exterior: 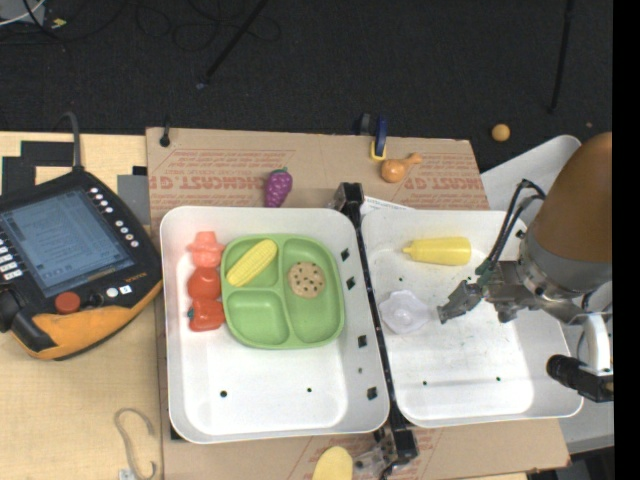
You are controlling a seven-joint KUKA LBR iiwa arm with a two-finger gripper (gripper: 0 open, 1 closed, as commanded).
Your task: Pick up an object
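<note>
Clear cup [403,313] lies in right bin [520,393], centre-left of it, just left of gripper [452,308]. Fingers hang low over bin floor; apart or together, cannot tell. Yellow bottle [438,251] upper in same bin. Left bin [250,408] holds green plate [262,323] with corn [249,261] and cookie [306,280], red bottle [204,283] beside it.

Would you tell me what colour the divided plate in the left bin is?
Green, seen in the camera view.

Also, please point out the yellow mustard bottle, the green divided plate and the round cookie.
yellow mustard bottle [438,251], camera view, middle of body.
green divided plate [262,320], camera view, lower-left compartment floor.
round cookie [306,280], camera view, centre.
</note>
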